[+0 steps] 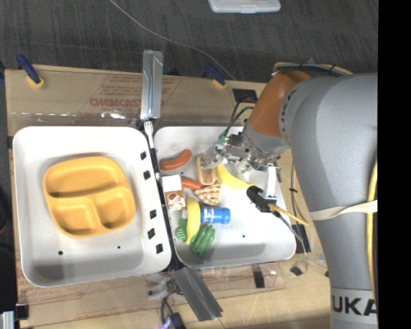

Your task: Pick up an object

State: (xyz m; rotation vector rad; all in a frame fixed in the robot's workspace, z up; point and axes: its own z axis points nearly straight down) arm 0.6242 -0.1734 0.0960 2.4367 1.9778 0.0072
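Your pincer (226,156) hovers over the banana (232,178) near the right bin's (273,247) far edge; grip state unclear, nothing lifted yet.

A yellow divided tray (87,195) with three compartments lies in the left white bin (32,250); a grey metal bar (151,83) stands at the top of the seam between the two bins; a brown cardboard sheet (96,90) with red print lies under the bins at the far side; blue clamps (29,69) grip its far edge; a clear plastic container (244,6) lies on the dark floor beyond the table.
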